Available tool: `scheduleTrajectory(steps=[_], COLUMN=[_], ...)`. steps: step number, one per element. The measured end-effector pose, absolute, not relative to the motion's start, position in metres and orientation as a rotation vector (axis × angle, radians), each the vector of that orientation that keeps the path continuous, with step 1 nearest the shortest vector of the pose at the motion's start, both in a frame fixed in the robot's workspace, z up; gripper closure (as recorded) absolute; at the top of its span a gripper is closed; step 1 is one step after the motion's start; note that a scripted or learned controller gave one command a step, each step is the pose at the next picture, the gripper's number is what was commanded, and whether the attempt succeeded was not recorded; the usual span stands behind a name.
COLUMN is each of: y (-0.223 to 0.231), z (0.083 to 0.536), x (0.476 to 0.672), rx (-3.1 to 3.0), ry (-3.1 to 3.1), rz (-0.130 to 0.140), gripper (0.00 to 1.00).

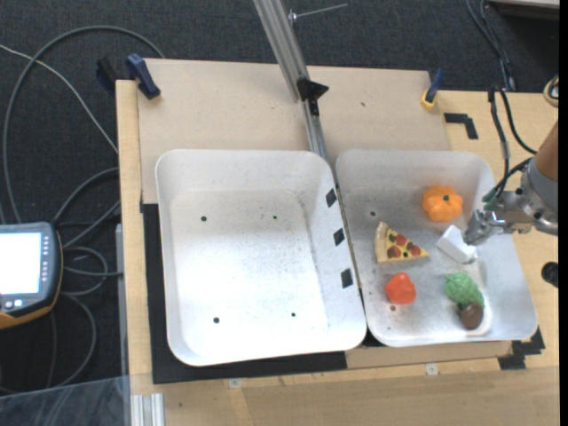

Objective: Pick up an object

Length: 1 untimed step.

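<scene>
Currently the gripper (480, 226) sits low over the right-hand bin (390, 171), near its right wall, its metal fingers pointing toward the view's left; whether they are spread or closed cannot be told from this slanted overhead view, and nothing is seen between them. Just below and to the left of the tip lies a small white block (456, 245) — the nearest object, touching or almost touching the gripper, with its long axis running diagonally from upper left to lower right. Up and to the left of the gripper rests an orange toy pumpkin (442, 202), near but apart. Further left lies a pizza slice (397, 244), its point aimed toward the top of the bin. Below that sits a red toy tomato (400, 288), and toward the bin's lower right corner a green leafy toy (461, 286) rests against a brown piece (470, 316). My judgement is that the white block is the likeliest target, needing only a short move down and left. The left-hand bin (177, 171) lies well apart.
</scene>
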<state>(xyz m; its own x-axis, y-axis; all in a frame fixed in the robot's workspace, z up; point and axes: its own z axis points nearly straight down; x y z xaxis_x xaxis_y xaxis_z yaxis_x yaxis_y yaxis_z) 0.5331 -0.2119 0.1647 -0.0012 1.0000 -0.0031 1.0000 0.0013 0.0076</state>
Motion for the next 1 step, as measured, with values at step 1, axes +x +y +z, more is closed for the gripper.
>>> scheduleTrajectory(steps=[1], y=[-0.2071], z=[0.2284], x=[0.5341], rx=[2.213], ry=[2.218], rz=[0.006], gripper=[1.0])
